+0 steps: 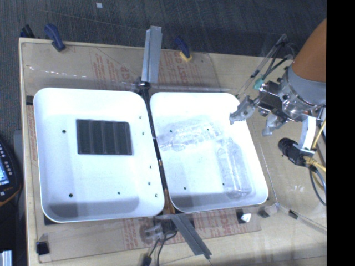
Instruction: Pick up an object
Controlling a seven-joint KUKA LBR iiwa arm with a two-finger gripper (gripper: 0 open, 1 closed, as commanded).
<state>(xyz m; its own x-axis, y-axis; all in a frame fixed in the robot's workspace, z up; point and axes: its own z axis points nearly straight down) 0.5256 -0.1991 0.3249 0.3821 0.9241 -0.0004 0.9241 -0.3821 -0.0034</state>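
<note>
A dark grey ribbed rectangular block (104, 137) lies flat in the left bin (50, 193). In the right bin (194, 201) lie two clear plastic bottles. One bottle (186, 134) lies across the bin's upper middle, and the other (233, 168) lies along its right side. My gripper (252, 123) hangs over the right bin's upper right rim, above and to the right of the bottles. It is open with nothing between its fingers.
A grey metal bar (151, 54) stands at the back between the bins, and another (188, 234) sits at the front. Blue clamps (54, 37) hold the back edge of the bench. Cables and a black fitting (291, 150) hang right of the right bin.
</note>
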